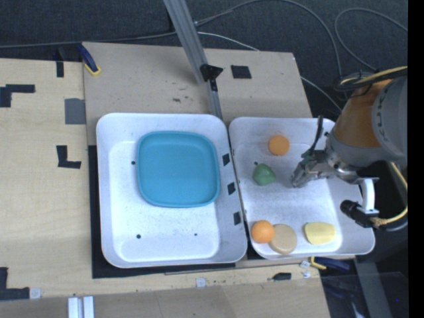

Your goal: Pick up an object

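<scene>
In the right bin (pixel 291 197) lie several small objects: an orange ball (pixel 279 145) at the back, a green lump (pixel 264 175) in the middle left, another orange ball (pixel 262 231), a tan disc (pixel 284 238) and a yellow piece (pixel 320 232) along the front. My gripper (pixel 301 176) hangs low over the bin's middle, just right of the green lump and apart from it. Nothing shows between its fingers.
The left bin (pixel 119 237) holds a blue square plate (pixel 177 168). A grey metal bar (pixel 192 38) slants down from the top to the gap between the bins. Cables run behind the bench at the upper right.
</scene>
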{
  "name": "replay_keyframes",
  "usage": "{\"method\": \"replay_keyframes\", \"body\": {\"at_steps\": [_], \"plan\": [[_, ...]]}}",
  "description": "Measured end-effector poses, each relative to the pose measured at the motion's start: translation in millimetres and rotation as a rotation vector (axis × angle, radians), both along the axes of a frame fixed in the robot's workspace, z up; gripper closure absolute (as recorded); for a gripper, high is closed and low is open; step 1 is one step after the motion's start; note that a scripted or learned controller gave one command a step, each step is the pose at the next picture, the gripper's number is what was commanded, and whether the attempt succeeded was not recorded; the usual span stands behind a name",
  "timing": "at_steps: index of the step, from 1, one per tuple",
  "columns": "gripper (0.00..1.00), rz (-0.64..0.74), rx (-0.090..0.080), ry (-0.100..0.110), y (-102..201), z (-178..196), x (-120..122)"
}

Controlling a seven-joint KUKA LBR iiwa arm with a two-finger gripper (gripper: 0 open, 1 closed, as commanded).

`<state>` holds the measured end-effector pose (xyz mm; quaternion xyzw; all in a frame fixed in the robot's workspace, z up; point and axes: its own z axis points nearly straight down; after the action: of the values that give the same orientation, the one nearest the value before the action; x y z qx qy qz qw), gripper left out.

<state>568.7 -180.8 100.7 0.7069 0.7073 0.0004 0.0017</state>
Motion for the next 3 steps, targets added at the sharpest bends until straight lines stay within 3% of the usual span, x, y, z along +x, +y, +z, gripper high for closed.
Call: {"method": "replay_keyframes", "body": {"at_steps": [2,3], "plan": [[1.00,0.000,0.001,-0.002,2.3,103.9,-0.7],[1.00,0.000,0.002,0.003,2.5,114.0,-0.6]]}}
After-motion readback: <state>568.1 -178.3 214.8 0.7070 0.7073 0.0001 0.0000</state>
